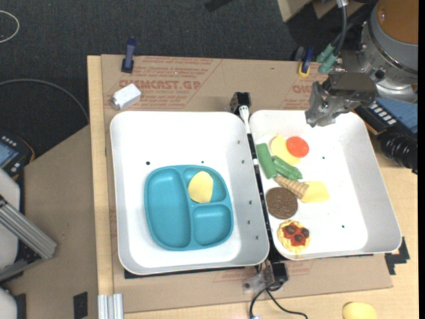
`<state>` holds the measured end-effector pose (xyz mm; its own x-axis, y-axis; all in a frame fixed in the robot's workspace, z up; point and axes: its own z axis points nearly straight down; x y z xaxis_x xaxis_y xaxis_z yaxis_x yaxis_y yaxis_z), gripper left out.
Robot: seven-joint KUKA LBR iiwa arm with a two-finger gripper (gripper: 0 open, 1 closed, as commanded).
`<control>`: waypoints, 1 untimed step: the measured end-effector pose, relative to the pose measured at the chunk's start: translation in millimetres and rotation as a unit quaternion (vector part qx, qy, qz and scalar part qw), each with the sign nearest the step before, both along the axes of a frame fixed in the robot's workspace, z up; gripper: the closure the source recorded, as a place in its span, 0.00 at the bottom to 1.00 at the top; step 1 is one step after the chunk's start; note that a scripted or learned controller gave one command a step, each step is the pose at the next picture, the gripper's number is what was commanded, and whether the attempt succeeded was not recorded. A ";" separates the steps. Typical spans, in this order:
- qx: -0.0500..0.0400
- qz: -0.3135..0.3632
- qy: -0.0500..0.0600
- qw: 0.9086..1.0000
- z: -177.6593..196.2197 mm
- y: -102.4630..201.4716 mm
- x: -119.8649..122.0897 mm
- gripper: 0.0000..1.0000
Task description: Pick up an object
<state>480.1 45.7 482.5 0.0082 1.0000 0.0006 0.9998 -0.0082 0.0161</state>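
My gripper (pixel 320 115) hangs over the far edge of the right bin (pixel 362 198), above and right of the toy foods. In that bin lie a red tomato slice (pixel 297 146) on a yellow piece, a green pea pod (pixel 272 161), an ice-cream cone (pixel 292 186), a yellow chunk (pixel 317 192), a brown cookie (pixel 281 203) and a small pizza piece (pixel 294 235). Nothing shows between the fingers. The left bin (pixel 133 145) holds a blue divided tray (pixel 166 211) with a yellow lemon-like piece (pixel 200 187) in its upper right compartment.
A black clamp (pixel 242 102) sits at the far end of the seam between the bins. A white object (pixel 126 96) and a blue clip (pixel 129 54) lie on the cardboard at the back left. Bare bin floor lies right of the foods.
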 end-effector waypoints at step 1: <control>-0.001 0.002 0.014 1.000 -114.5 -16.6 -1.9 1.00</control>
<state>478.2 29.1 368.0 0.0043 1.0000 -0.0019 0.9999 -0.0043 -0.0125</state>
